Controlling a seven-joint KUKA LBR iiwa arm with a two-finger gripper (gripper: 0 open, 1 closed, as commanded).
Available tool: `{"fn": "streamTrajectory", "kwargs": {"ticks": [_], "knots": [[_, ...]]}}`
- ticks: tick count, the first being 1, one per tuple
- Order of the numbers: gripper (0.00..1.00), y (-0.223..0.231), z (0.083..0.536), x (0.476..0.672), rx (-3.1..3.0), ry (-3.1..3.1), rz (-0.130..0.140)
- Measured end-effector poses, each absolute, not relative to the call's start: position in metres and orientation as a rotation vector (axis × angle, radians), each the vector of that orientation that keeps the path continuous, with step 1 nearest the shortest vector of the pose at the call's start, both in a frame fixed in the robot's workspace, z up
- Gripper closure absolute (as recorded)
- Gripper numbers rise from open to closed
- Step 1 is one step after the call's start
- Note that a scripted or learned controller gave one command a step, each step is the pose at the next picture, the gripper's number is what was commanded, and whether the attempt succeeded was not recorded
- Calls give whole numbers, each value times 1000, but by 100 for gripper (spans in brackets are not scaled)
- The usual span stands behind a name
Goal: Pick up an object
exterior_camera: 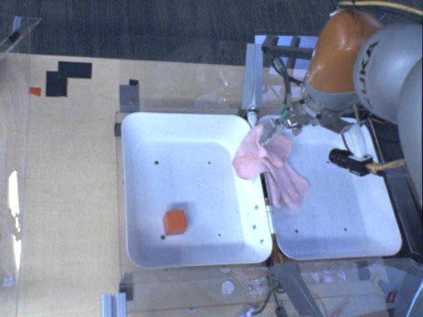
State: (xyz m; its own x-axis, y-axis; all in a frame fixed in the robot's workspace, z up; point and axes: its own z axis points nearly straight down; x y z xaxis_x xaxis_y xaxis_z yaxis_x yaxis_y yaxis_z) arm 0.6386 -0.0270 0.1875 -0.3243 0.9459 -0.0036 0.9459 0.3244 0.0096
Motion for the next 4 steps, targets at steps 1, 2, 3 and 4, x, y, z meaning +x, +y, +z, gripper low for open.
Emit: {"fn": "streamTrajectory", "kwargs": {"ticks": [1,2,3,4], "knots": [[0,-27,187,638,1822,2549,9],[0,-98,104,653,1747,2605,3],[0,-97,94,614,1640,2654,18],[0,-58,188,622,1539,2726,9]]}}
